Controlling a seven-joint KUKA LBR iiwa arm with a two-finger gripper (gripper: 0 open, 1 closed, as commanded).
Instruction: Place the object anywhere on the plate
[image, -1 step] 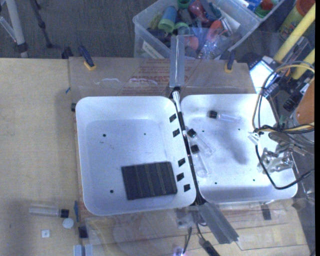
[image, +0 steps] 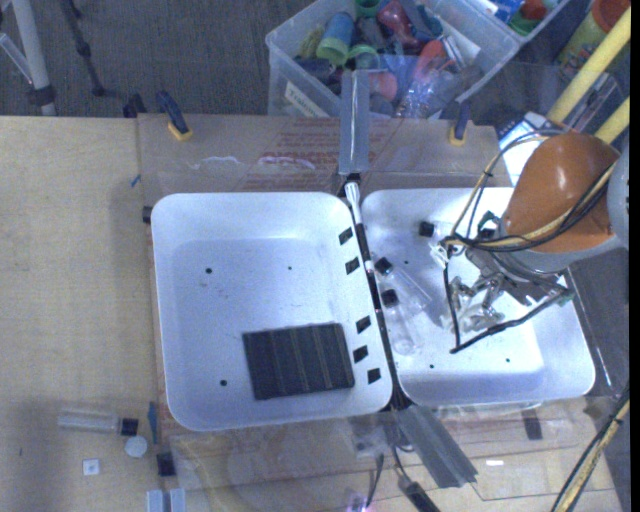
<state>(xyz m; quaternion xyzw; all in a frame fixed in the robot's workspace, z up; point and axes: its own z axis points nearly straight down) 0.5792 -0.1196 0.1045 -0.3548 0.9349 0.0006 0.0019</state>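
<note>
The plate (image: 298, 361) is a dark, ribbed rectangle lying flat in the front half of the left bin (image: 200, 240). In the right bin (image: 560, 360), a faint clear object (image: 403, 322) lies near the left wall, hard to make out against the white floor. My gripper (image: 476, 307) hangs low over the middle of the right bin, to the right of the clear object and apart from it. The orange band (image: 555, 190) of the arm sits above it, and black cables loop around the wrist.
A divider with black clips (image: 362, 295) runs between the two bins. A clear tub of colourful items (image: 400, 50) stands behind the bins. Small loose parts (image: 125, 430) lie on the bench at the front left.
</note>
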